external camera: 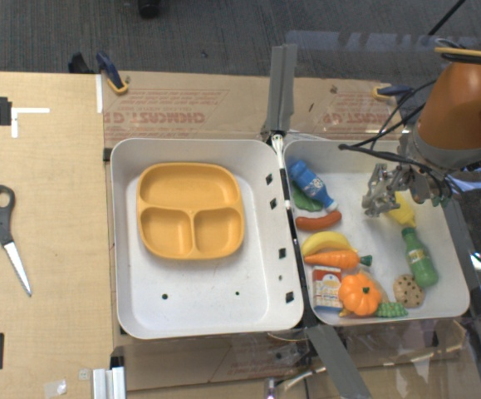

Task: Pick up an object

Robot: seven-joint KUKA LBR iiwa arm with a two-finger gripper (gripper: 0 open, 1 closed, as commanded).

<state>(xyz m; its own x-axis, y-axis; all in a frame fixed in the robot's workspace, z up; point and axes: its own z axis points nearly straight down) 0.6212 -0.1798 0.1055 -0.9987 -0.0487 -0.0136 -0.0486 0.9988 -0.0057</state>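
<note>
Jaws [379, 199] over right bin [352, 155], near yellow toy [403, 212]

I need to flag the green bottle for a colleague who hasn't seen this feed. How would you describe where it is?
Look in the right-hand shallow white bin, along its right wall. The green plastic toy bottle lies there below a yellow toy piece and above a round speckled cookie. It is the only long green thing with a narrow neck and a pale label; the other green pieces are small and leafy.

The cardboard [192, 106] bears upside-down red print, not legible.
</note>
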